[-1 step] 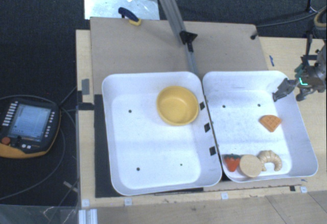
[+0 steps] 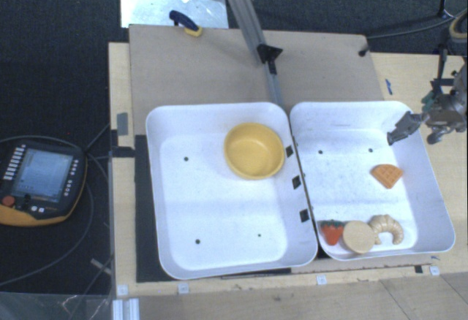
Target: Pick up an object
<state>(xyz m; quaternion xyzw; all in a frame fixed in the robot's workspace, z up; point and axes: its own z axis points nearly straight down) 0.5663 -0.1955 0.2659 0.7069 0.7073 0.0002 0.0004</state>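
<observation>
Orange target: waffle piece [image 2: 386,175], alone in right bin [image 2: 344,121].
Gripper [image 2: 420,127]: above-right of waffle, fingers spread, empty.
Approach: centre over waffle, descend vertically, close across narrow side.

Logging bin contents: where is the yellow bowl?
The yellow bowl sits in the left bin, near its upper right corner, close to the wall shared with the right bin.

No writing, label, brand or number can be read anywhere here; the teach pendant [image 2: 38,181], lying on the floor well to the left of the left bin [image 2: 219,238], has a lit screen, but whatever it displays is too small and blurred to make out; the buttons beside that screen bear no marks that can be told.
</observation>
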